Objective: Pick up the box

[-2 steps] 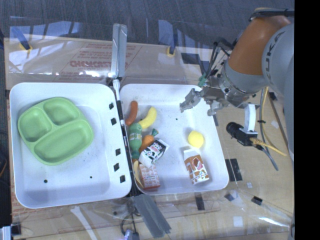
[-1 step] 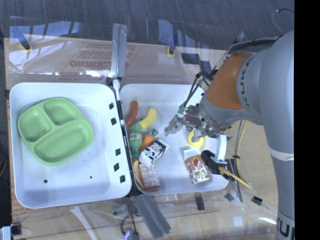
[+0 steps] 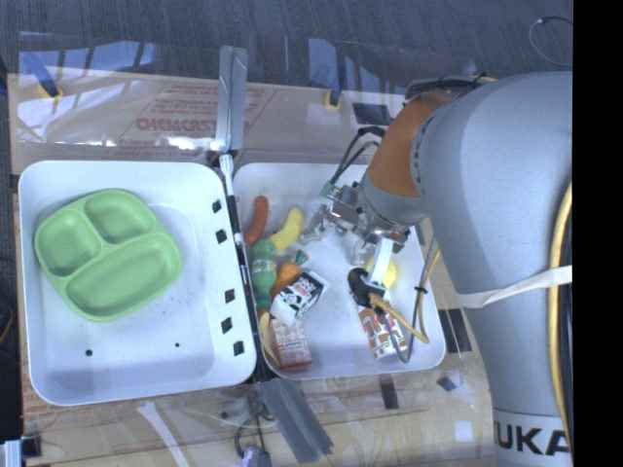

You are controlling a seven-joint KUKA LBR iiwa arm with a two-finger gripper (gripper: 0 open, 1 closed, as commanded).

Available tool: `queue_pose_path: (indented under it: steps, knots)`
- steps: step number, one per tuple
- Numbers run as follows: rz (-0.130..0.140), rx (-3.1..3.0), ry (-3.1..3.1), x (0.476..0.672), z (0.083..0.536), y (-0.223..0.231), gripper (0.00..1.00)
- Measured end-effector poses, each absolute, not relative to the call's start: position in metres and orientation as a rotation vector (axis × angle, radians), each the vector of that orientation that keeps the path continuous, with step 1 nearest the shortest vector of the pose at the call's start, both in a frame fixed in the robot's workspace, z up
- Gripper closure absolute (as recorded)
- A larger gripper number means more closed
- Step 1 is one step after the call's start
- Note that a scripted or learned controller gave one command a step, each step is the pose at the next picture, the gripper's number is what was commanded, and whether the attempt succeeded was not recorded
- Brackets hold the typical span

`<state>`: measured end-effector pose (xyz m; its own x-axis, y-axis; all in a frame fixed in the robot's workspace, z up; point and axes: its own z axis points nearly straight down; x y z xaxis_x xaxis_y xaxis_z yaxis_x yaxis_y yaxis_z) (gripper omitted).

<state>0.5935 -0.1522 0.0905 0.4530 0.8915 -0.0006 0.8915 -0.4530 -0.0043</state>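
The right bin (image 3: 336,363) holds three box-like items. A small black-and-white carton (image 3: 299,297) lies near the bin's middle left. Just below it, at the front wall, lies a pinkish-brown box (image 3: 290,344). An orange-and-white printed box (image 3: 385,333) lies at the front right. My gripper (image 3: 326,220) hangs low over the back middle of this bin, just right of a yellow banana (image 3: 287,229). It is above and apart from all three boxes. The wrist and its metal parts hide the gripper's tips.
A brown sausage (image 3: 256,219), a green item (image 3: 263,266) and an orange item (image 3: 285,274) crowd the right bin's left side. The left bin (image 3: 58,368) holds a green divided plate (image 3: 107,253). The big grey arm covers the right side.
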Motion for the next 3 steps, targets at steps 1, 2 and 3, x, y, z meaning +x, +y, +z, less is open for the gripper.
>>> queue_pose_path:
  steps: [1,2,3]
  knots:
    - [0.007,-2.666,-1.649,0.594,0.1,-0.151,1.0]
    - [0.007,-2.665,-1.65,0.594,0.1,-0.151,0.0]
    - [0.003,-2.939,-1.104,0.584,0.091,-0.188,0.0]
